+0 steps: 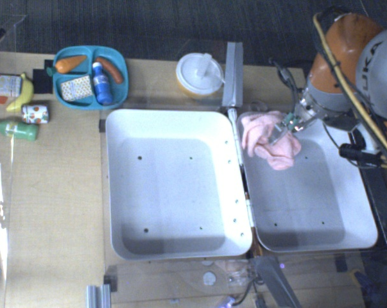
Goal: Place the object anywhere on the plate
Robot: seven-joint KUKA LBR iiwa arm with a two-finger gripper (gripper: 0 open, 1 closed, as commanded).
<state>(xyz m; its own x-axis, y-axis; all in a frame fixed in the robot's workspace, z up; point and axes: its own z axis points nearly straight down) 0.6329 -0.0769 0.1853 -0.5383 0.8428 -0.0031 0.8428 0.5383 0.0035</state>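
Two shallow white bins side by side, smooth plastic with rounded corners: left bin (171, 185) bare, right bin (315, 201) holding a crumpled pink cloth (270, 140) in its upper left corner. Grey arm (353, 50) with orange band reaching in from the right. Gripper (291, 122) down at the cloth's upper right edge, touching the soft folds; opening hidden, cannot tell how wide, nor whether any fabric sits between. Beyond the bins, a blue divided plate (90, 76), glossy, carrying toy food and a small blue bottle. Nearby, a round white-lidded yellow container (199, 74). Far left on the wooden bench (45, 191): banana, can, green bottle, small carton.
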